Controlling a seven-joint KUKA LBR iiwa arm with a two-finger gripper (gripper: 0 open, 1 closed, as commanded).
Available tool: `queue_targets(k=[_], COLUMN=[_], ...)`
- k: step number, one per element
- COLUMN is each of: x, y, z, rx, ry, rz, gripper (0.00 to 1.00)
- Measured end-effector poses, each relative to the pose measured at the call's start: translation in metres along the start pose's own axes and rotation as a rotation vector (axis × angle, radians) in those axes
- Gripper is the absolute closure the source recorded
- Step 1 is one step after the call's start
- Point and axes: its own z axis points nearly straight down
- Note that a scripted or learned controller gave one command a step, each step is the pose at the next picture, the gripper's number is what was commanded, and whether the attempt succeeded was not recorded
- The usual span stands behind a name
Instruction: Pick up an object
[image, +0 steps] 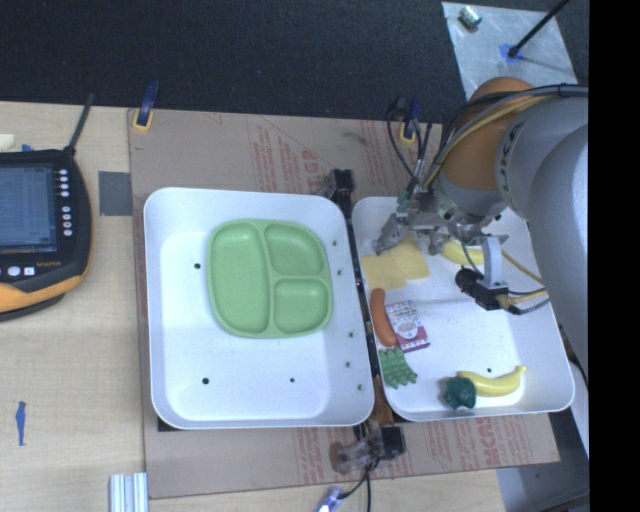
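Arm (530, 130) reaching in from right, over right bin (540, 345) | left bin (180, 390) holding green divided plate (268, 277) | gripper (425, 228) low above pale yellow piece (397, 266), whether it grips: cannot tell | banana (495, 382) near front edge | sausage (380, 316) beside divider

A single fixed camera looks down on the table (90, 350) at a slant from well above, far enough off to take in both white bins, the left bin (175, 330) toward 9 o'clock and the right bin (530, 350) toward 3 o'clock. The arm (545, 150) enters from 2 o'clock, and dark floor (250, 50) runs along 12 o'clock.
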Motion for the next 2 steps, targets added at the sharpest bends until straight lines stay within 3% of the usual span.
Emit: queue_targets(k=[2], x=[-0.0055], y=[0.0002], z=[0.0000], rx=[-0.001], ry=[0.000], rz=[0.001], gripper=[0.00])
